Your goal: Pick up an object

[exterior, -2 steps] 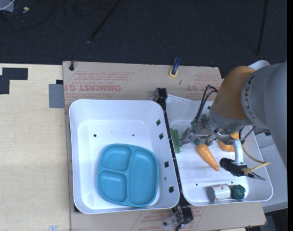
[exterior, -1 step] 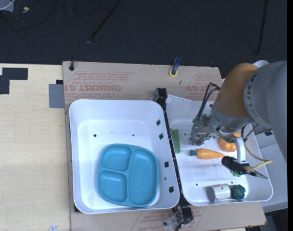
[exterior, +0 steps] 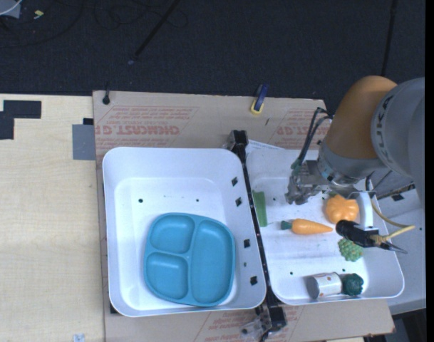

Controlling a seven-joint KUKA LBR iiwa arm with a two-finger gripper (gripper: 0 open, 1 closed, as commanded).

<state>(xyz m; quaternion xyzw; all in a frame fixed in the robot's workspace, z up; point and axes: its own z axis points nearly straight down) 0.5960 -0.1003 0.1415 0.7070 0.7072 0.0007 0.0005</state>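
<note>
Seen from above the bench, your arm reaches in from 3 o'clock, its orange band over the far right corner of the right bin. The gripper hangs over the white floor in that bin's 11 o'clock part. From this slant you cannot tell whether it is open or closed, and the view does not settle whether it touches the floor.

The things you could pick all lie in the right bin. A carrot lies near the gripper at its 5 o'clock, green top toward 9 o'clock and tip toward 3 o'clock. An orange fruit sits at the gripper's 4 o'clock, just beyond the carrot's tip. A knobbly green piece rests at the bin's 4 o'clock. Along the near wall, at 6 o'clock, a small can lies on its side with a dark green ball just beside it at 3 o'clock. A green stick lies against the wall at 9 o'clock, running 12 to 6.

The left bin holds a blue divided plate toward its 5 o'clock corner. Both bins sit on a cardboard sheet, with a blue and yellow clip at the sheet's far edge.
</note>
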